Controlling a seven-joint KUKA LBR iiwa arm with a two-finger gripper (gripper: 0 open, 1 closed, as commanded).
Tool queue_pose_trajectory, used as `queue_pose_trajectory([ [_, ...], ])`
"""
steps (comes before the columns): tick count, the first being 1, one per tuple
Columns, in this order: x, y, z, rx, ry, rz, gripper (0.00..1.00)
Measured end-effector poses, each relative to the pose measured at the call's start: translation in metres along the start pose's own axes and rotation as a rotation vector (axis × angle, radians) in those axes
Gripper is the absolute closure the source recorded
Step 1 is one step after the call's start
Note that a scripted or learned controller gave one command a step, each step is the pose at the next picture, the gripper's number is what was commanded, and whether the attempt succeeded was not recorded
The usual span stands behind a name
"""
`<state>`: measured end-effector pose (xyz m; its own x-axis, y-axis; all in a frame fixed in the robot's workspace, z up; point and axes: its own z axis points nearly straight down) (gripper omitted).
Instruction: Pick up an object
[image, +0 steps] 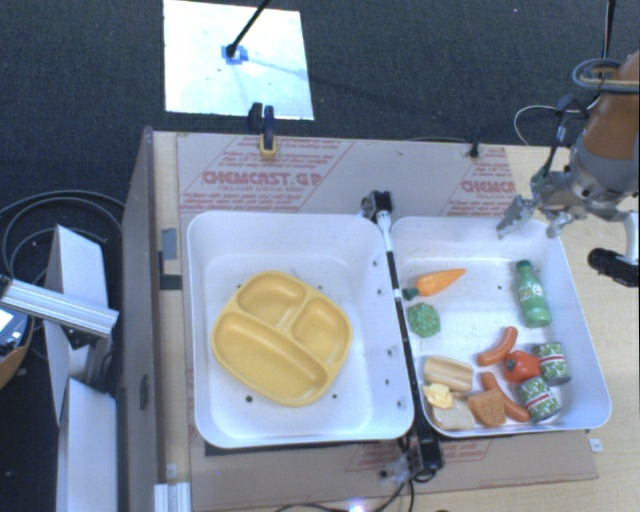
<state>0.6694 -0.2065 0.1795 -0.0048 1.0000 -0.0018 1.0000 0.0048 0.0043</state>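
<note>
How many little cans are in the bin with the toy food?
2. One can stands by the right wall of the right bin, beside the red pepper. The other can sits just below it, toward the front corner. Others could hide under the piled food.

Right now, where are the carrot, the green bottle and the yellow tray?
carrot (441, 282), camera view, middle of its orange body.
green bottle (531, 296), camera view, on its label.
yellow tray (262, 345), camera view, floor of its largest compartment.

The bench's clear Chemcast sheet (330, 170) bears two white bins: left bin (200, 300) at nine o'clock, right bin (580, 300) at three.
</note>
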Motion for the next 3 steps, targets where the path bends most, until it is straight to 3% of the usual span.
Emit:
queue_pose_trajectory([
  [1, 0.12, -0.049, 0.023, 0.003, 0.003, 0.001, 0.0],
  [2, 0.102, -0.001, 0.096, 0.004, 0.001, 0.001, 0.0],
  [3, 0.114, -0.061, 0.095, 0.004, 0.002, 0.004, 0.0],
])
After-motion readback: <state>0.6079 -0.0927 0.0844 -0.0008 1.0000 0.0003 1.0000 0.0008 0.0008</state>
